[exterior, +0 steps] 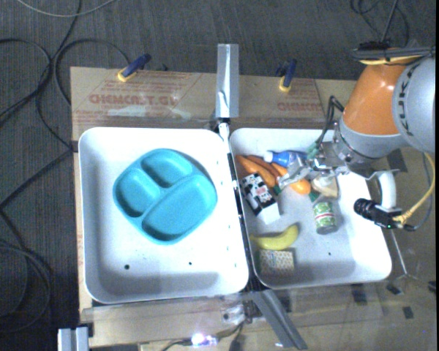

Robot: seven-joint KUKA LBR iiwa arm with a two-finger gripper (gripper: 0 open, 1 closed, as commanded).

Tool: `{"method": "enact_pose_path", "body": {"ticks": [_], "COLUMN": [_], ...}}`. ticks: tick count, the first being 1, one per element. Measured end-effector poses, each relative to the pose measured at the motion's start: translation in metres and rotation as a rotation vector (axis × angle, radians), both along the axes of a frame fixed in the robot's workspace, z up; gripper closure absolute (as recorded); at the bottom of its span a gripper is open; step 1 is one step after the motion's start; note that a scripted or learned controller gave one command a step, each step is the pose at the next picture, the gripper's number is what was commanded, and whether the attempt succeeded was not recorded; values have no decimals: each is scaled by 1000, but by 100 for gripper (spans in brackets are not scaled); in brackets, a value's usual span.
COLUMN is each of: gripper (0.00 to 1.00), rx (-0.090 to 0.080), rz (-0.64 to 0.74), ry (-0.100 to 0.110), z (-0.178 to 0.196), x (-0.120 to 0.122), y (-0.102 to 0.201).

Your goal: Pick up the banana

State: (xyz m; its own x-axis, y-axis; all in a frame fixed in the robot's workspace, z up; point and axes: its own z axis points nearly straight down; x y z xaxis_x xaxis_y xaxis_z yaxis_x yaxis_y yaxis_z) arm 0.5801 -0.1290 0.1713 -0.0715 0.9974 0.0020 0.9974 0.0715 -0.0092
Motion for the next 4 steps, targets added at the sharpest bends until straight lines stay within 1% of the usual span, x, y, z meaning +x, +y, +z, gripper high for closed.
{"method": "enact_pose_path", "body": {"ticks": [1, 2, 3, 4], "gripper": [0, 0, 0, 0], "rx": [-1, -7, -8, -6], "rz": [-3, -269, -326, -665], "ry": [-1, -16, -26, -26], "z": [-34, -83, -82, -82], "x": [-40, -64, -78, -91], "y": [-70, -12, -3, 24]}}
